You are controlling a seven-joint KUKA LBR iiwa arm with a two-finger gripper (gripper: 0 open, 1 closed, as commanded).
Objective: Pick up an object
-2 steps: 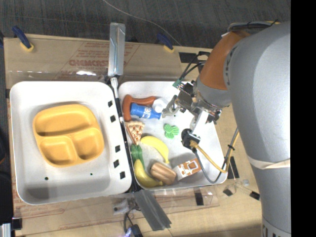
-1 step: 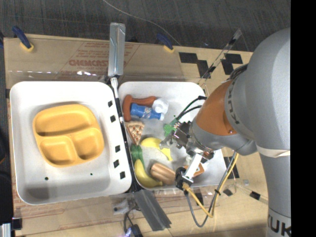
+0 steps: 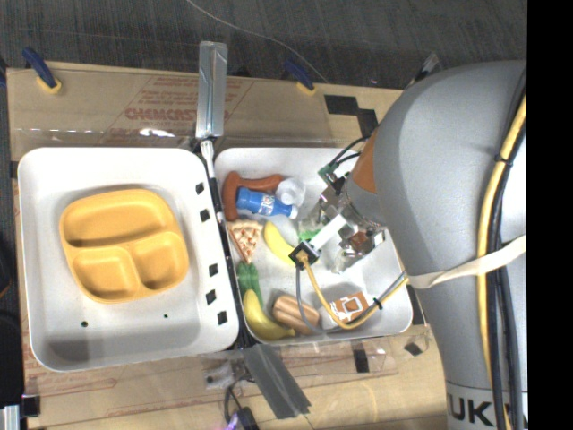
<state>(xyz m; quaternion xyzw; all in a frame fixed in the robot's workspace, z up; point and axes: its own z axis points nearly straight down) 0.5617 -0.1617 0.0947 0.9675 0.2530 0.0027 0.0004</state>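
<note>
Reaching in from the right, the grey arm [image 3: 448, 177] hangs its gripper [image 3: 333, 231] low over the right bin [image 3: 398, 316], and you cannot tell from this angle whether it grips anything or how it is set, because cables and the wrist body cover it. Look at the right bin for your candidates: a blue and white bottle [image 3: 265, 203] lies on its side near the far end, touching a reddish-brown curved toy [image 3: 251, 185] behind it. Just below the bottle you have a pizza slice [image 3: 245, 236], and beside that a yellow lemon-like piece [image 3: 279, 242] sitting close to the gripper. Nearer the front edge, a banana [image 3: 258, 320] curves along the wall next to a tan bread roll [image 3: 295, 311], with a small green piece [image 3: 247, 277] above them. The left bin [image 3: 40, 330] carries 1 yellow divided tray [image 3: 124, 243] with 3 compartments, lying flat and well apart from the gripper.
</note>
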